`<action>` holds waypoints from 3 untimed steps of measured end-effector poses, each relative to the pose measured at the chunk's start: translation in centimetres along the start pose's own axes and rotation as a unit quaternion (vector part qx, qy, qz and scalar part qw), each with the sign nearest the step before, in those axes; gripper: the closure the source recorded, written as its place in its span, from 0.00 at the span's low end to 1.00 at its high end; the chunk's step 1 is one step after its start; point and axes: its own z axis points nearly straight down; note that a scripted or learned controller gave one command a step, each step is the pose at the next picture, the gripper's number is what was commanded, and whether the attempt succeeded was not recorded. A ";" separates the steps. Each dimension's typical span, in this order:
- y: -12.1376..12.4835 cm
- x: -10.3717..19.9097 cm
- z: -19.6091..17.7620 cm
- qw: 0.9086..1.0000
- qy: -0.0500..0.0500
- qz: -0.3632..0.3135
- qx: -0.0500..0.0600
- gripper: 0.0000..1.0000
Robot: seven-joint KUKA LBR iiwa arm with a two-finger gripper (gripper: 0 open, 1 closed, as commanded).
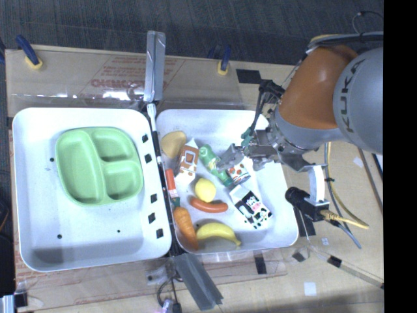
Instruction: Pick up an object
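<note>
- camera view: i see the gripper low over the right bin, at the green bottle and small carton. can't tell jaws' state.
- step, my guess: reaching in to grasp; next needs a straight drop and close on one item.
- clutter packed close: lemon, sausage, banana, carrot, cow-print box, any could get nudged.
- left bin holds a green tray, well apart.
</note>
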 end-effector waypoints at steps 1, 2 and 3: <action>1.6 -6.7 5.4 0.997 0.000 0.079 0.001 0.00; 6.0 -8.2 14.4 1.000 -0.002 -0.003 -0.009 0.00; 6.2 -8.2 13.3 1.000 -0.002 -0.005 -0.009 1.00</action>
